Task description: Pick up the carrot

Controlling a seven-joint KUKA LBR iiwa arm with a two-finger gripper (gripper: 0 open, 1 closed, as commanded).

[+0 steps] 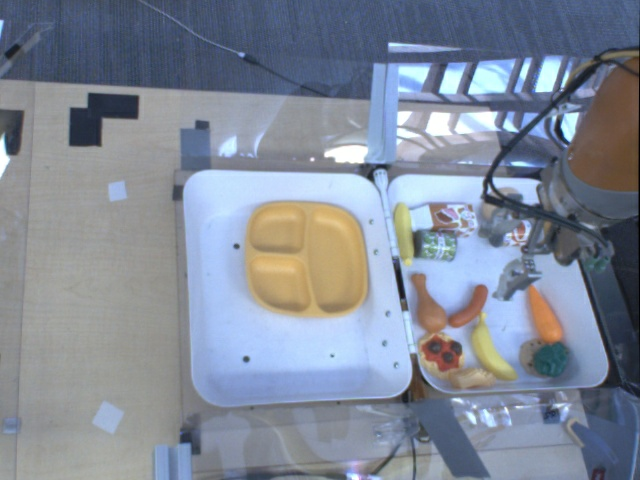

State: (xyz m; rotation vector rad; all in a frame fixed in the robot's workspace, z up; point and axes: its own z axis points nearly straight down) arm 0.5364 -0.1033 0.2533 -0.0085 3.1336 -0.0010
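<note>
Carrot (544, 314): lay in the right bin (590, 368), lower right of the frame, tilted, tip toward the upper left, just above the broccoli (549, 358).
Claw (514, 280): hung just beside the carrot's upper end, at its left. Honestly couldn't tell whether it was open or closed from that angle, and nothing was visibly between its tips.
Neighbours: banana (490, 348) and sausage (468, 306) sat close on the left, so not much elbow room.
Tip for the grab: I'd guess it needed to shift toward the lower right, centre over the carrot's thick middle, straddle it crosswise, then drop straight down.
Risk: catching only the narrow end, it'd probably squirt out.
</note>
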